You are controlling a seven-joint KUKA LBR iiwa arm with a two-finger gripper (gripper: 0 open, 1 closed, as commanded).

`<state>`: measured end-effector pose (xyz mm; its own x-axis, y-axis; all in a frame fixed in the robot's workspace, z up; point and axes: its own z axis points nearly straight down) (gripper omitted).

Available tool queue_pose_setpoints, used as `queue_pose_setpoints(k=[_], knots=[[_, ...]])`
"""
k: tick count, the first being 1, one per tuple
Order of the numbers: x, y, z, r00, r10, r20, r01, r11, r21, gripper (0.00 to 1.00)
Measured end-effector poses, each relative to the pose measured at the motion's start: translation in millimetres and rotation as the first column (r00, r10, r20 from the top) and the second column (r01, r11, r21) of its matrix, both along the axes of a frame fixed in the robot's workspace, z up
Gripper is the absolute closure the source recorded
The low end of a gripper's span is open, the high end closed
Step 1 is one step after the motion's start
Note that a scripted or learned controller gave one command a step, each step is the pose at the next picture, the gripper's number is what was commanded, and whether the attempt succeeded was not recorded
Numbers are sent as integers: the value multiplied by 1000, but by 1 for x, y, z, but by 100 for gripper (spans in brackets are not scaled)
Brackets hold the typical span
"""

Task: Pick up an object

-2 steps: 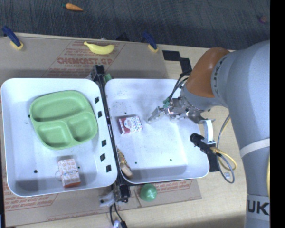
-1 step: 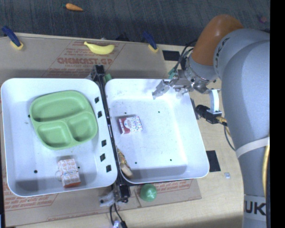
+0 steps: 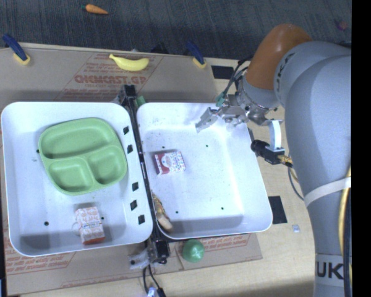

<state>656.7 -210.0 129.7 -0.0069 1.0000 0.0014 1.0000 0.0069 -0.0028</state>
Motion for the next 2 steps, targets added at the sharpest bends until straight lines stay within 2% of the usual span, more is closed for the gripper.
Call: queue_pose_setpoints(k=[1, 2], knots=[[-24, 0, -2, 1000, -2, 0, 2, 1000, -1, 0], [-7, -1, 34, 1000, -2, 3, 2, 1000, -1, 0]])
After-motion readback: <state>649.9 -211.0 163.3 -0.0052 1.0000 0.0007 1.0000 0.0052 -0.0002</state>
